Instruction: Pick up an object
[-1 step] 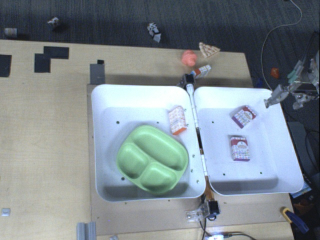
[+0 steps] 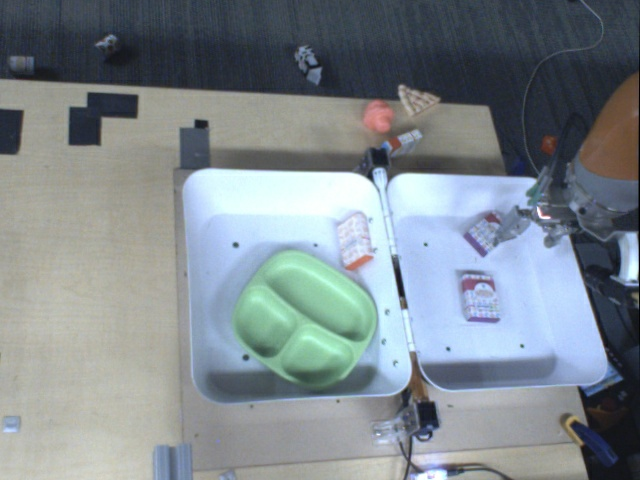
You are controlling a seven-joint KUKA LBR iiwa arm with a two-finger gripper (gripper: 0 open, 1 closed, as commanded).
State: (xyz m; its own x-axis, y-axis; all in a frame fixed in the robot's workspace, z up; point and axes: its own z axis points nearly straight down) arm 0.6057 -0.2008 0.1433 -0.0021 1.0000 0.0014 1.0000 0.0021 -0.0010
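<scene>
Because the gripper [image 2: 522,220] hangs low over the far right corner of the right bin [image 2: 437,358], the small red-and-white packet [image 2: 483,234] lying tilted just to its left is the nearest candidate, seemingly touching a fingertip. Whether the packet sits between the fingers I cannot tell, nor how wide they stand. A second packet [image 2: 481,297] lies upright nearer the bin's middle. Motion blur and the wrist hide the fingertips.

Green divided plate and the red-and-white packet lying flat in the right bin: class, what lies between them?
In the camera view, the two bins' adjoining rims lie between the green divided plate and the red-and-white packet; otherwise bare white floor.
</scene>
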